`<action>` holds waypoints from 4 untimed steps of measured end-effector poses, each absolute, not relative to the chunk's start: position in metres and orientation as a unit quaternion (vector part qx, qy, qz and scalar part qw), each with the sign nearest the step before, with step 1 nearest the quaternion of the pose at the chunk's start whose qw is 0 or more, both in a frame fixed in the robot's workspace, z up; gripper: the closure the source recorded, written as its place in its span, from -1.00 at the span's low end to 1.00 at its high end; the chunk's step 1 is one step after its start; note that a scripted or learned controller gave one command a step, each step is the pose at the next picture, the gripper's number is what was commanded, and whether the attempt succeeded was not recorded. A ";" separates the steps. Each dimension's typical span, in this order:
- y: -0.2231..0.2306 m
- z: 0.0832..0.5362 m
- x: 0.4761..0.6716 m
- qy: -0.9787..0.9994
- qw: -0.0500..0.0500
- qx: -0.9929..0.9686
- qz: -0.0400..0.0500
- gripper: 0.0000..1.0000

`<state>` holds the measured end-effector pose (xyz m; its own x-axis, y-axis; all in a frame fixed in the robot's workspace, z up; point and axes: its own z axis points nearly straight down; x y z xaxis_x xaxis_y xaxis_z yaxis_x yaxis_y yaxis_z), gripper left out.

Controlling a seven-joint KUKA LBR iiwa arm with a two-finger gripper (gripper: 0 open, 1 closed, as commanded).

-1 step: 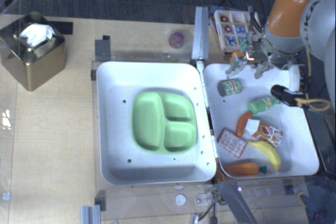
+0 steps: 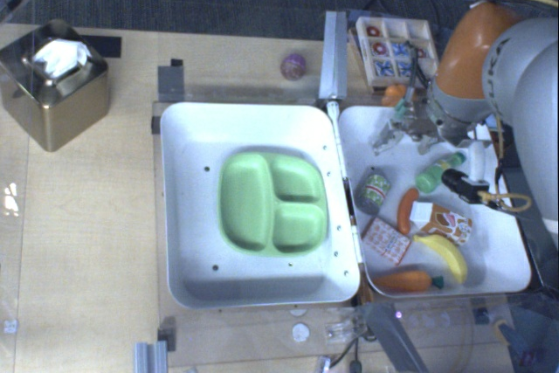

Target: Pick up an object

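Gripper low over the back of the right bin, two thin fingers splayed wide with bare white floor between them, nothing held. Nearest pickable things just ahead and below: a small patterned can toward the bin's left wall, a green bottle lying on its side to the right, a red-orange sausage-like piece between them. Further out, a checked flat packet, a printed snack pack, a banana and a carrot crowded along the near side. In the left bin, a green divided tray alone. Outside the bins, a purple ball on the bench and a gold box far left. Likely trouble from here: closing on empty floor, given the gap between fingers and any object; or nudging the round can or bottle into a roll; or catching two packed items at once near the front.
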<state>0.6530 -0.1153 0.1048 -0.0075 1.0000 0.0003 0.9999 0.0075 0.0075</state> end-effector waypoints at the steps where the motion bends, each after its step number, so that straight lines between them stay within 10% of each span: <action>1: -0.195 0.089 0.599 0.760 0.000 0.649 0.007 -1.00; 2: -0.098 0.091 0.544 0.792 0.006 0.610 0.006 -1.00; 3: -0.100 0.105 0.548 0.792 0.014 0.610 0.008 1.00; 4: -0.100 0.105 0.548 0.792 0.013 0.610 0.008 -1.00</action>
<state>0.5481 -0.1002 0.1046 -0.2553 0.9668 -0.0120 0.9664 0.2555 0.0286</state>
